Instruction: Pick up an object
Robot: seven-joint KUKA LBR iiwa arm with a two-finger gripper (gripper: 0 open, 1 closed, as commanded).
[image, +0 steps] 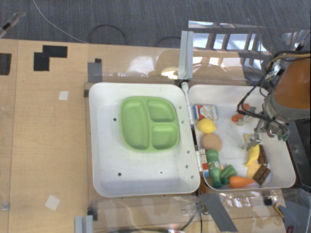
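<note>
Crowding the front: a toy carrot [239,181] lies along the near wall of the right bin [228,93], green vegetables [224,174] touching it on the left and a brown bar [261,174] at its right end.
Likely target: a yellow banana [253,155] sits just past the carrot, directly under and slightly nearer than the hand [252,141]; its long axis runs near to far, tilted a little.
Hand: low over the banana's far tip; whether its fingers are spread or pinched cannot be told.
Open room: bare white floor lies left of the hand, between the banana and a tan egg [211,142]; the right wall is close.
Farther back: a lemon [206,125], then a small carton [205,112].
Left bin [104,144]: a green divided plate [148,124].
Worktop [43,130]: pale wood.
</note>
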